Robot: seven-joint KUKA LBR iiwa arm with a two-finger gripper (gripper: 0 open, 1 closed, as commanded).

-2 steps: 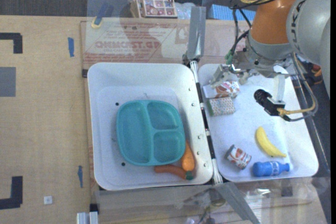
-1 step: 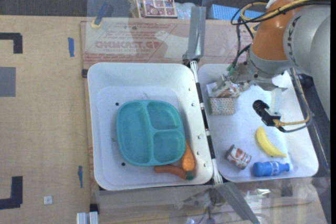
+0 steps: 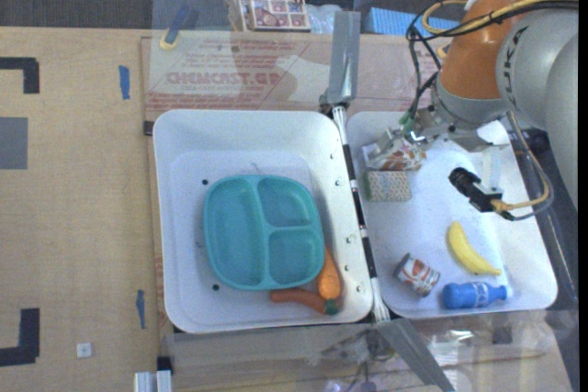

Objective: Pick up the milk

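Note:
The milk (image 3: 390,181) is a small carton with a pale patterned body and an orange-and-white gabled top. It stands in the back left corner of the right bin (image 3: 524,308). My gripper (image 3: 410,139) is right over the carton's top end, touching or nearly touching it, and reaches in from the right under the orange wrist band. The gripper's body hides the part of the carton's top where they meet.
Also in the right bin are a yellow banana (image 3: 471,251), a blue bottle (image 3: 474,294) and a small red-and-white can (image 3: 418,274), all near the front. The left bin (image 3: 175,151) holds a teal divided plate (image 3: 265,232), a carrot (image 3: 299,297) and an orange piece (image 3: 330,277).

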